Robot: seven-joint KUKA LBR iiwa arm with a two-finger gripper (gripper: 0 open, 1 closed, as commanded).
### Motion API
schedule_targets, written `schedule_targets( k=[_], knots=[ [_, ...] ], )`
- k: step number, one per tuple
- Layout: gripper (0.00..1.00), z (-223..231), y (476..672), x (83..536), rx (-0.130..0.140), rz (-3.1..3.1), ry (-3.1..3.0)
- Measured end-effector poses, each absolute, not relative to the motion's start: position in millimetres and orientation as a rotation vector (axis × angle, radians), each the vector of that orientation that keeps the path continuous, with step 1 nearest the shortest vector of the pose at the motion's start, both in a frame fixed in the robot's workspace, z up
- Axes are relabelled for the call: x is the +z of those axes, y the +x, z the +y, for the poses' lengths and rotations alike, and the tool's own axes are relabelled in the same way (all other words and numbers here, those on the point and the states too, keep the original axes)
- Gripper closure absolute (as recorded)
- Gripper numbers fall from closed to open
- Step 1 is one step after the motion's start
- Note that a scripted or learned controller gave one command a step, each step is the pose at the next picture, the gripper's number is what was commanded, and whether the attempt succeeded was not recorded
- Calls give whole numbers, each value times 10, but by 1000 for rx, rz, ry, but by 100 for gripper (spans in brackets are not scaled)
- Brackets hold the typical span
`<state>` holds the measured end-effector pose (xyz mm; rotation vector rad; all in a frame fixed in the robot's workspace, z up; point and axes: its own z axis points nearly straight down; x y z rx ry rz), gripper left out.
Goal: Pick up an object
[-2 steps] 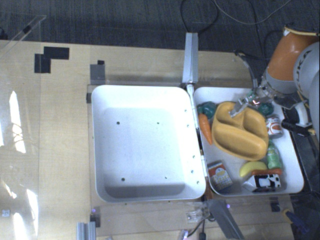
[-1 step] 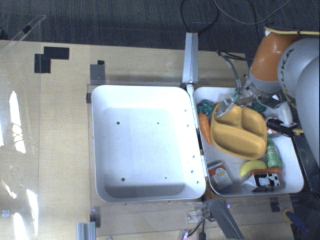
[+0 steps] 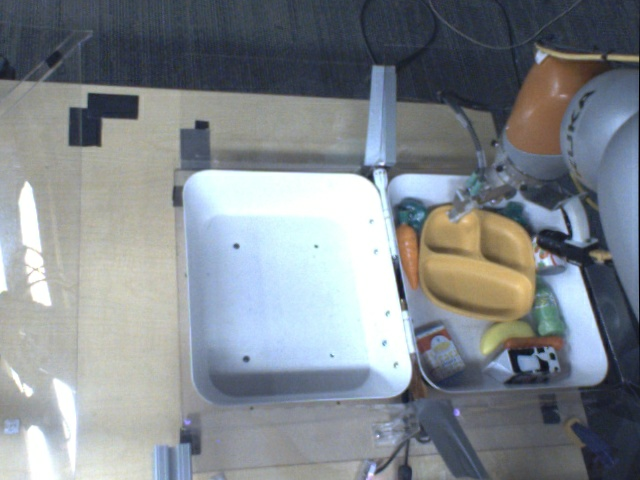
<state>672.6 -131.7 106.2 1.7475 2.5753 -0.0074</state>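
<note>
The right bin (image 3: 590, 368) holds a jumble of objects. A large tan loaf-shaped thing (image 3: 476, 263) lies in its middle. An orange carrot (image 3: 408, 255) lies along the bin's left wall, with a green item (image 3: 411, 211) above it. A yellow banana (image 3: 504, 336), a green bottle (image 3: 547, 310), a small red and white packet (image 3: 439, 352) and a black and orange item (image 3: 532, 359) lie toward the near side. My gripper (image 3: 472, 201) hangs at the far end of this bin, right at the loaf's upper edge. Nothing shows as held.
The left bin (image 3: 290, 383) stands beside the right one, with a metal post (image 3: 381, 118) at the divide behind them. The grey arm with its orange band (image 3: 545, 108) covers the right bin's far right corner. Cables (image 3: 420, 28) lie on the dark floor behind.
</note>
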Motion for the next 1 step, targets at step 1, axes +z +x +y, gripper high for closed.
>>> schedule_targets(
  k=[1],
  knots=[
    [100,-1074,6699,2326,-3,2580,1768]
  ],
)
